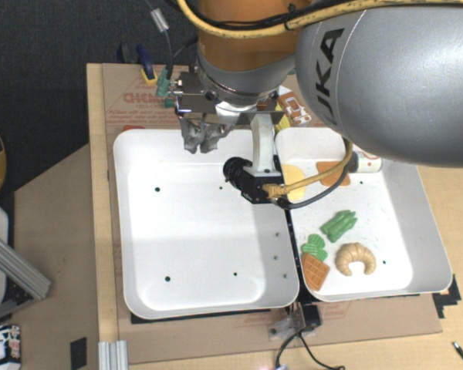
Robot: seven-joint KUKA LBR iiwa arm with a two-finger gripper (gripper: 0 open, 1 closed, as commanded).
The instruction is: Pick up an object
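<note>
Here the arm (355,60) reaches in from the right, its orange band at the top, wrist pointing down over the far edge of the left bin (193,284). The gripper (201,141) hangs there; whether it is apart or together cannot be told. In the right bin (424,260) lie a croissant (356,258), green pieces (339,225) and an orange waffle piece (315,271)
</note>
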